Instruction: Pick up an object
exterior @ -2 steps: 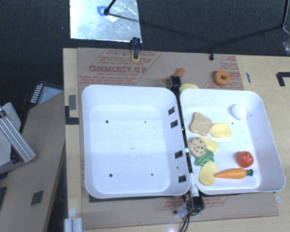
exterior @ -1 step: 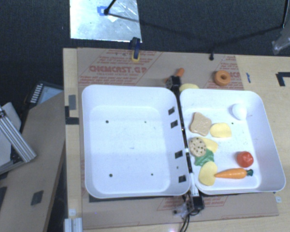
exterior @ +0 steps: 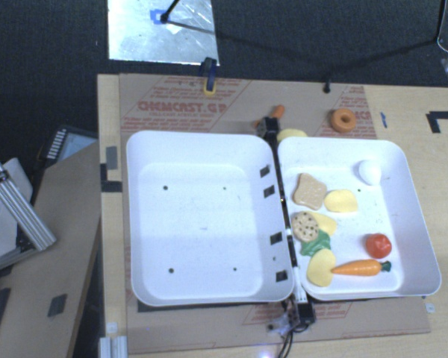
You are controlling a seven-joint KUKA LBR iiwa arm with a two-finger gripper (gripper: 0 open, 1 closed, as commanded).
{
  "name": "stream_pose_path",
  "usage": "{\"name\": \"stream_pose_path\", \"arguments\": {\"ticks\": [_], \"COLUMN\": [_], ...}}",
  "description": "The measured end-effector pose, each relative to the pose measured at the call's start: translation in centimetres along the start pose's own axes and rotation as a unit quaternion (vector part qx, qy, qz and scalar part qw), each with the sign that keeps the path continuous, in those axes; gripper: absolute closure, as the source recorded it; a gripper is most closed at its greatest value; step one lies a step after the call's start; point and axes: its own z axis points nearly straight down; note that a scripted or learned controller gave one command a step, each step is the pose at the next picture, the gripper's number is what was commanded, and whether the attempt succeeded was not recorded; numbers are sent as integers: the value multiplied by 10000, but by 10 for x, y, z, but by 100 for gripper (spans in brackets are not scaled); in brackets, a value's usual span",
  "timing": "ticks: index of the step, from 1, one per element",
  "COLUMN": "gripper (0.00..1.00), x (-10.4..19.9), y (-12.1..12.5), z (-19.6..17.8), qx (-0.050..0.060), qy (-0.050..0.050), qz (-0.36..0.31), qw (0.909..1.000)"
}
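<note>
The right bin [exterior: 411, 200] holds several toy foods: a slice of bread [exterior: 310, 191], a round cookie [exterior: 305, 226], an orange carrot [exterior: 356, 268], a red tomato [exterior: 378, 245], a white egg [exterior: 369, 172], a green leaf [exterior: 316, 243] and yellow pieces [exterior: 341, 201], [exterior: 321, 268]. They lie close together along the bin's left and lower parts.
The left bin [exterior: 201, 218] sits beside the right one. A doughnut [exterior: 343, 120] lies on the cardboard behind the right bin, with a yellow piece [exterior: 291, 134] and an orange-tipped item [exterior: 278, 112] near the bins' back joint. A clamp [exterior: 208, 77] stands at the board's far edge.
</note>
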Motion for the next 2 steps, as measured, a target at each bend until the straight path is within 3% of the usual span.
{"name": "stream_pose_path", "arguments": {"ticks": [1, 2], "gripper": [100, 100], "x": [142, 153], "y": [-45, -43], "z": [80, 75], "qx": [174, 126], "qy": [50, 42], "qz": [51, 117], "qw": [9998, 9998]}}
